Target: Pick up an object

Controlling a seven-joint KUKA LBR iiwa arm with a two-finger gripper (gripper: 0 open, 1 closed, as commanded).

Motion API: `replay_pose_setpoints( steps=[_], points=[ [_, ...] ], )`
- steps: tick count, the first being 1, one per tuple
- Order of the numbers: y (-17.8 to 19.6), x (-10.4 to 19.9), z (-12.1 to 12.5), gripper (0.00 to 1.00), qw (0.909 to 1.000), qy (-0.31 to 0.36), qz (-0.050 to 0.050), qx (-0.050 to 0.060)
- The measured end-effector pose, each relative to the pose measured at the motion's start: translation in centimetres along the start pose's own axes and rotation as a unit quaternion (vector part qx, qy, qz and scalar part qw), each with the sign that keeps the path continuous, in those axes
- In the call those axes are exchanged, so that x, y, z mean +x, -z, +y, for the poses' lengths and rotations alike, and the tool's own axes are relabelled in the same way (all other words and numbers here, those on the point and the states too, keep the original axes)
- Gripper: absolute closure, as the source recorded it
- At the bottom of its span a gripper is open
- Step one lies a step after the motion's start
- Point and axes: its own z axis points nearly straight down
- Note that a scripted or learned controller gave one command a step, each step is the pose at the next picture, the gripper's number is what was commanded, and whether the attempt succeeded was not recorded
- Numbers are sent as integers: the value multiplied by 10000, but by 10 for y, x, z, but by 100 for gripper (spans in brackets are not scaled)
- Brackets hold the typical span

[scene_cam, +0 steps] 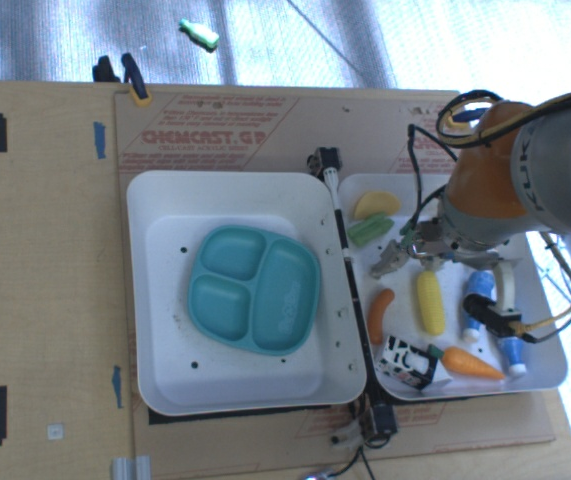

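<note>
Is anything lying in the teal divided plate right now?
No, the teal divided plate in the left bin has all three compartments bare.

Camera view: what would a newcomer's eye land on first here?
Probably the teal divided plate, alone in the left bin. Next, the grey and orange arm reaching from the right over the right bin, its gripper hanging above a jumble of toy food: a yellow corn cob, a carrot and a sausage.

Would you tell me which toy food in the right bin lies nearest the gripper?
The yellow corn cob, just below the gripper; the orange carrot lies farther down.
</note>
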Motion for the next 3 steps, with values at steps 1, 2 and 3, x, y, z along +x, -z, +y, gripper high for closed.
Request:
replay_pose_setpoints(
  steps=[1,2,3],
  points=[
    [0,-9,-69,0,10000,-53,-9,-4],
    [11,-9,-68,100,10000,-56,-19,-33],
    [127,50,-85,100,9970,-768,-4,-1]
  ],
)
